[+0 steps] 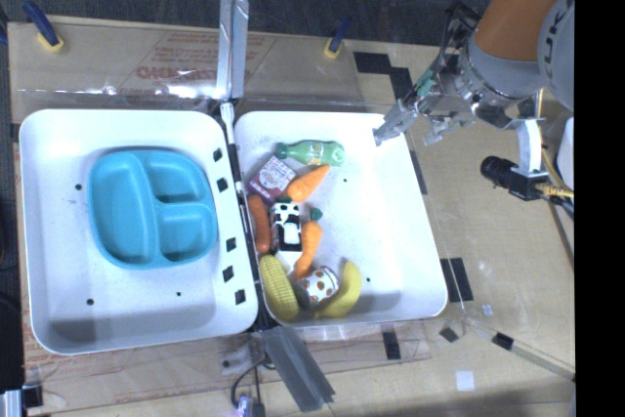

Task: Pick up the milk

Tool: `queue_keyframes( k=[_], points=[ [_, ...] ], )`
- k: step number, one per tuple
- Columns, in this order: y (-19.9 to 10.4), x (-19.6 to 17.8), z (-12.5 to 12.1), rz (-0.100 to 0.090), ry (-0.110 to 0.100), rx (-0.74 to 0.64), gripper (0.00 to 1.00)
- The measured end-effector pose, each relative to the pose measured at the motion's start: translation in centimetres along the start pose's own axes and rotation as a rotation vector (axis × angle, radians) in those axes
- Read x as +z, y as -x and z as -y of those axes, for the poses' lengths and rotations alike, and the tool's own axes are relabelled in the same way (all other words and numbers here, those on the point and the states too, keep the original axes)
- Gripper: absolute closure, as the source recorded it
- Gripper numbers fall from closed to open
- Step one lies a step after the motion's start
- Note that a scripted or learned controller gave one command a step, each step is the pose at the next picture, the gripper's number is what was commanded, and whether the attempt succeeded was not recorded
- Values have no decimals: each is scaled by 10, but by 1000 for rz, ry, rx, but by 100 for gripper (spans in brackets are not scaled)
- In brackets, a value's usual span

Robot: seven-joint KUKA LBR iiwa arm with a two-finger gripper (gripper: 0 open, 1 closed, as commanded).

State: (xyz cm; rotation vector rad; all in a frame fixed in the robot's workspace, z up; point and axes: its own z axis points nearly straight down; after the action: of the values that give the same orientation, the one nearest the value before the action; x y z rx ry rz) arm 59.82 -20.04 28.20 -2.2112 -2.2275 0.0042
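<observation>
The milk (pixel 287 227) lies wedged among toy food in the right bin (pixel 400 239). The gripper (pixel 389 129) hovers over the bin's far corner, well apart; I cannot tell its opening.

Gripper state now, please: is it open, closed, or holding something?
Gripper: cannot be told; it hangs over the right bin's far corner, apart from the milk.

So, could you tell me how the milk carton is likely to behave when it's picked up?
The milk carton looks small and boxy, so it is probably stiff and light. It lies wedged among the carrots and the corn, so lifting it may nudge them. Flat sides suggest it won't roll.
</observation>
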Motion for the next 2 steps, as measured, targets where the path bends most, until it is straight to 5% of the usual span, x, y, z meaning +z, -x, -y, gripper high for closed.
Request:
queue_keyframes(
  k=[1,2],
  points=[
    [-89,89,67,0,-1,-144,0],
    [-106,180,51,-1,1,-201,0]
  ],
)
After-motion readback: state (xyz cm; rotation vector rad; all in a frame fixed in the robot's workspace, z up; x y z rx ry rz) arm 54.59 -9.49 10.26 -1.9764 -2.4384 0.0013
